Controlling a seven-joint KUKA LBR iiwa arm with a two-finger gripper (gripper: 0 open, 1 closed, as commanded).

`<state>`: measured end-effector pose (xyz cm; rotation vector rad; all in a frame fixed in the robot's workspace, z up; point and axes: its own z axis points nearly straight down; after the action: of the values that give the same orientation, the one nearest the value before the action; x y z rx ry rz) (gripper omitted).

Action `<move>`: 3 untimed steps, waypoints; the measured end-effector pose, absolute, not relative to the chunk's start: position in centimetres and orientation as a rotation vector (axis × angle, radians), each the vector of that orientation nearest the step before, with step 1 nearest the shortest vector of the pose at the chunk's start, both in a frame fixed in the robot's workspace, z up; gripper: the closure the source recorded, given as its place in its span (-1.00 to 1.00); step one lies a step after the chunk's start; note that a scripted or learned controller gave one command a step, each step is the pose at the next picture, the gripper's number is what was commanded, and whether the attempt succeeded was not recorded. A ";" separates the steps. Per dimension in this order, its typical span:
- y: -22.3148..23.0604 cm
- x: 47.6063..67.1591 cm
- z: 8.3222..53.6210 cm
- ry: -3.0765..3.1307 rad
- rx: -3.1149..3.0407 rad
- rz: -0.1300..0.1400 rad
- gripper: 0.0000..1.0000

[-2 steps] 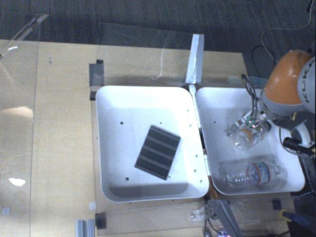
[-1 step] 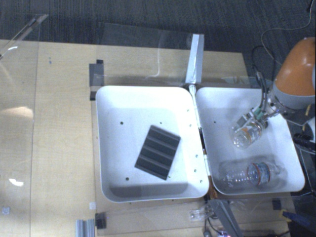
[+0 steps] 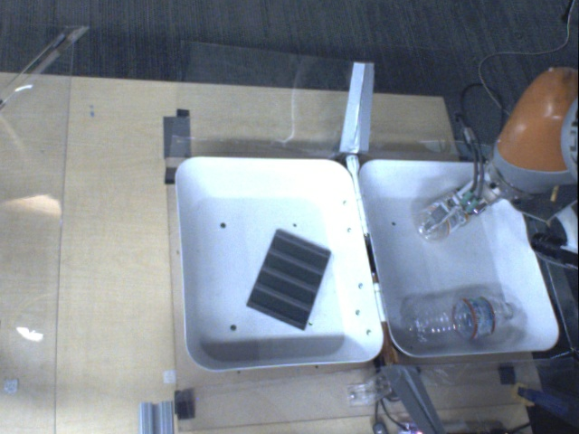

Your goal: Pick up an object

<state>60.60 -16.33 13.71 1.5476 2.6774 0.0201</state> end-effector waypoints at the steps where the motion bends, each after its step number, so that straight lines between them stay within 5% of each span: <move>1: -14.6 61.4 10.5 2.667 1.647 0.006 -1.00; 2: -14.4 67.1 11.5 2.603 1.750 0.005 -1.00; 3: -11.1 65.0 8.8 2.726 1.546 0.007 -1.00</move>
<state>64.98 -11.05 8.78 1.5458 2.7257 0.0074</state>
